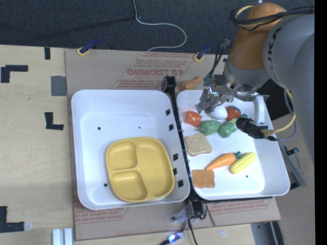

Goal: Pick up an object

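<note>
On the cardboard-topped bench (148,70), I saw my two-finger metal gripper (208,102) low over the right white plastic bin (273,180), grip state unclear, nothing lifted, white egg-shaped toy (219,112) just beside it.

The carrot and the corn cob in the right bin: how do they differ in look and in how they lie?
The carrot is orange with a green top; the corn cob is yellow. The carrot is longer and tapers to a point; the corn cob is shorter and blunt. The carrot lies left of the corn cob. Both lie tilted the same way on the floor of the right bin, close together.
</note>
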`<state>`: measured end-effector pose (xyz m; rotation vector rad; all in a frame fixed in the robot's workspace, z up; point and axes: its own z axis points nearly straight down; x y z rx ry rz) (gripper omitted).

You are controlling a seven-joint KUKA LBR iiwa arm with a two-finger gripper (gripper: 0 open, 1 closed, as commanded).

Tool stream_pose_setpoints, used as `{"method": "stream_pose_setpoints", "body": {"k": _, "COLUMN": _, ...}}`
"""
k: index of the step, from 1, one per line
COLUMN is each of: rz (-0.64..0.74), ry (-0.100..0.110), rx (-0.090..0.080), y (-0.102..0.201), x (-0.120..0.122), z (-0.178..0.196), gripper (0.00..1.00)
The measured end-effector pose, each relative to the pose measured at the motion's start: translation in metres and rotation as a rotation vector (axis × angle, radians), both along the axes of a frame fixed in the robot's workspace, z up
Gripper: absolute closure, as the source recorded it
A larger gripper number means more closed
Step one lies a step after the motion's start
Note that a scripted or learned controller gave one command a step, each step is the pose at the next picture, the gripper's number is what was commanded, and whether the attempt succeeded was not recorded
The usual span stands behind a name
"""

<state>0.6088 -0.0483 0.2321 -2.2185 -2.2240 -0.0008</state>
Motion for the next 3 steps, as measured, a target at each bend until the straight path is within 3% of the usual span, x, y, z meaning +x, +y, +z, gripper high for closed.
{"method": "stream_pose_setpoints", "body": {"k": 2, "rz": -0.003, "ry": 0.003, "rx": -0.002, "y": 0.003, "x": -0.005, "z": -0.002, "gripper": 1.0}}
{"method": "stream_pose_setpoints", "body": {"k": 3, "rz": -0.002, "ry": 0.003, "rx": -0.002, "y": 0.007, "x": 0.006, "z": -0.018, "gripper": 1.0}}
